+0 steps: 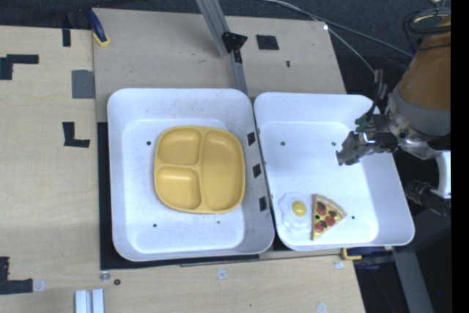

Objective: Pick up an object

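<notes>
The desk (183,48) carried two white bins side by side. The left bin (132,231) held a yellow divided plate (198,169) near its centre. In the right bin (381,223), a toy fried egg (294,210) and a toy pizza slice (325,215) lay just beside each other at about 6 o'clock, near the front wall. The gripper (349,152) stood over the right bin at about 3 o'clock, well apart from both toys, with nothing seen in its grasp; how far open it was could not be told.
</notes>
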Available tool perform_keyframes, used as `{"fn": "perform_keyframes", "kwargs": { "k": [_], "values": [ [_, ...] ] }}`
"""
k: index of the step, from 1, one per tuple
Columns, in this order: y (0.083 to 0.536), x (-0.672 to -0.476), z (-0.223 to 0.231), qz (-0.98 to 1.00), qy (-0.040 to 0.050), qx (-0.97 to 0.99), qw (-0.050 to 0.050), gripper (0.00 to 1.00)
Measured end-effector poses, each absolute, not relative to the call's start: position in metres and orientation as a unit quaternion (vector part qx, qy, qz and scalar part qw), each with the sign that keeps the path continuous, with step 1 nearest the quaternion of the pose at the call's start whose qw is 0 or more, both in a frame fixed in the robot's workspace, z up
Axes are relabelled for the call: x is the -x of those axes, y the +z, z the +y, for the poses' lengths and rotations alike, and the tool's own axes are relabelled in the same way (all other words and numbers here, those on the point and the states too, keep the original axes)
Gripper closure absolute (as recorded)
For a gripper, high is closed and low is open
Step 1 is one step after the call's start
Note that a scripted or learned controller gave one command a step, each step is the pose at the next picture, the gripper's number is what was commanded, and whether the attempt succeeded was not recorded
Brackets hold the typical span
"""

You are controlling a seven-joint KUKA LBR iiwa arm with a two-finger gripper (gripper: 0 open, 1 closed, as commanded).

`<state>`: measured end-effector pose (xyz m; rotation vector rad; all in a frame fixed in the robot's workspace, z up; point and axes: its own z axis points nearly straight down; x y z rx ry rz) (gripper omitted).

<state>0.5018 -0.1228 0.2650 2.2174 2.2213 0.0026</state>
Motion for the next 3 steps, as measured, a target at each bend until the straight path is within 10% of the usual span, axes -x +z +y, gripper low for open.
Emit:
{"fn": "perform_keyframes", "kwargs": {
  "k": [3],
  "values": [
    [0.255,-0.549,0.021,0.709,-0.0007,-0.705,-0.001,1.00]
  ]
}}
